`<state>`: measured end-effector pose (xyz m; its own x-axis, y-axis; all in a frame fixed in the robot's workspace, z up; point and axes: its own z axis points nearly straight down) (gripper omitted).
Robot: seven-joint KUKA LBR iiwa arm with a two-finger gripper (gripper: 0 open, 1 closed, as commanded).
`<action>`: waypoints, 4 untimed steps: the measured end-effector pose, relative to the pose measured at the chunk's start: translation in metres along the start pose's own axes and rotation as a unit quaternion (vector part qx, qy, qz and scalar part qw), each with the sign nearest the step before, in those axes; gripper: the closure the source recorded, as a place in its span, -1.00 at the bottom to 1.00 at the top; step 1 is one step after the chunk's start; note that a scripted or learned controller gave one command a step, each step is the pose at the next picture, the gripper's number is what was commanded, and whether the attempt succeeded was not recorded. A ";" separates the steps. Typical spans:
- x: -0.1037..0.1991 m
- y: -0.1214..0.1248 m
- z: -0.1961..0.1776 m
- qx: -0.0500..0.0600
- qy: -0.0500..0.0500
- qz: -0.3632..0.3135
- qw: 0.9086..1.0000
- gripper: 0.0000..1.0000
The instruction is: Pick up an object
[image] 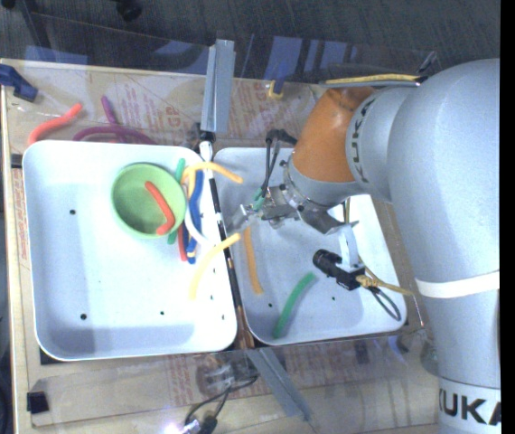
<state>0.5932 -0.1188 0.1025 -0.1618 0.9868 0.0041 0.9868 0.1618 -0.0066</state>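
Note:
My gripper [256, 210] hangs low over the upper left part of the right bin [375, 319], close to the divider. Just below it an orange stick [253, 262] lies along the bin floor. A green stick [292, 304] lies slanted nearer the front of the same bin. In the left bin [86, 306] a green bowl [140, 208] holds a red curved piece [161, 197]. A cluster of blue [197, 197], yellow [218, 172] and red [185, 248] sticks lies beside the bowl at the divider. One yellow stick [212, 262] leans across the divider.
Behind the left bin, on the bench, lie an orange tube [54, 123] and a purple tube [113, 135]. The arm's grey body and orange band [330, 138] cover the right bin's back right. A metal bar [217, 84] stands behind the divider.

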 end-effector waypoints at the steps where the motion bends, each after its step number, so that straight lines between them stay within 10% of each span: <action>1: 0.009 -0.013 0.006 -0.006 -0.013 -0.002 1.000 -1.00; 2: 0.016 -0.013 -0.002 -0.002 -0.006 -0.008 1.000 1.00; 3: 0.010 -0.013 -0.004 -0.003 -0.010 -0.005 1.000 -1.00; 4: 0.013 -0.013 -0.013 -0.002 -0.008 -0.009 1.000 1.00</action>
<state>0.5784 -0.1081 0.1157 -0.1797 0.9836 -0.0127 0.9837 0.1797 -0.0028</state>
